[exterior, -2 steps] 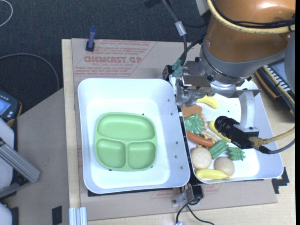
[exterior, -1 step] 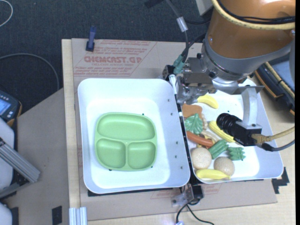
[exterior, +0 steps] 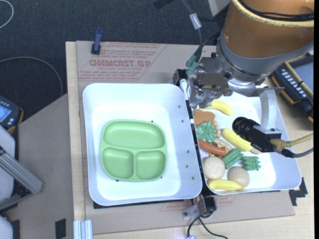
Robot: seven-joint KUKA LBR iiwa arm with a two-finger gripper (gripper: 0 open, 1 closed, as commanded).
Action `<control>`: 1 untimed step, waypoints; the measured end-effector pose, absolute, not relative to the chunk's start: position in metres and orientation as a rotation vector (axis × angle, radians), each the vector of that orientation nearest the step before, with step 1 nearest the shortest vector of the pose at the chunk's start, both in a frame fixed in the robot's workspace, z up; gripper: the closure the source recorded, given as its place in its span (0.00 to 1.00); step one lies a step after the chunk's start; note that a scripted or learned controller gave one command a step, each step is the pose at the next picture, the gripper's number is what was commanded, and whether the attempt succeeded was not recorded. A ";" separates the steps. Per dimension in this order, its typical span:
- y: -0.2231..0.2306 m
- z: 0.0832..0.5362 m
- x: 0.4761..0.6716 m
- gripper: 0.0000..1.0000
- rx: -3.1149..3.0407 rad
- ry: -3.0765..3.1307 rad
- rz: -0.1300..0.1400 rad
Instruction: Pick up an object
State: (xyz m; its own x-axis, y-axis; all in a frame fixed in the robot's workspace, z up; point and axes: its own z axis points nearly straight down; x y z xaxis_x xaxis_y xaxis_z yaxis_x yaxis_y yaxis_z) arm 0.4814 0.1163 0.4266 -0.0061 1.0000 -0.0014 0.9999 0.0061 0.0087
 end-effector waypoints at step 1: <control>0.117 0.437 0.482 1.00 2.207 2.223 0.009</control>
